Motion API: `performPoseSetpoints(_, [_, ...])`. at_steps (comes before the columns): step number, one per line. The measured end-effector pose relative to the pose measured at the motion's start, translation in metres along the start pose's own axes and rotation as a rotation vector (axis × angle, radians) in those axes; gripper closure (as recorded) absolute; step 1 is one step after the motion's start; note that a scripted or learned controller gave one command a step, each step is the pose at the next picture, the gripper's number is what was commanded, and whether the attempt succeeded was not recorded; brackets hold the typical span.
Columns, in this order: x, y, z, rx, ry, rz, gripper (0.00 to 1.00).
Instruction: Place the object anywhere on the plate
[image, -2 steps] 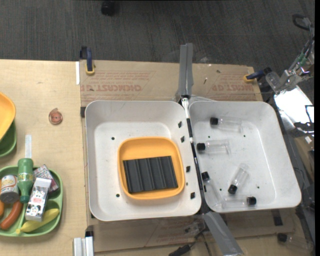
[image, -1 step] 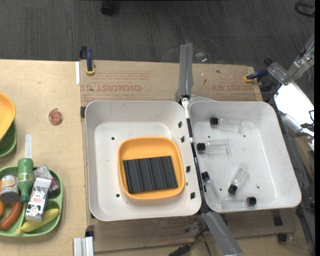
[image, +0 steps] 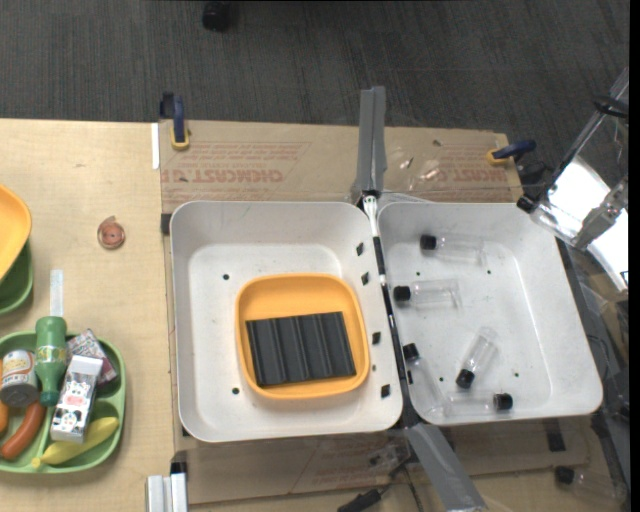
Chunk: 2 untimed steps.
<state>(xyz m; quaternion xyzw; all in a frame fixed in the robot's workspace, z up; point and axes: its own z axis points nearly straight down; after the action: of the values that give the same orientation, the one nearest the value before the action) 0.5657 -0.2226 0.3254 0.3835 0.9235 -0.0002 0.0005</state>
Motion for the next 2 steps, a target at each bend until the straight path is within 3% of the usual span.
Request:
performPoseSetpoints(1, [-0.042,0.043,-0.040,-0.002,-0.003,-0.234,1.00])
performPoseSetpoints(2, [0.014,-0.014,0.005,-0.001,0.000,-0.465,1.00])
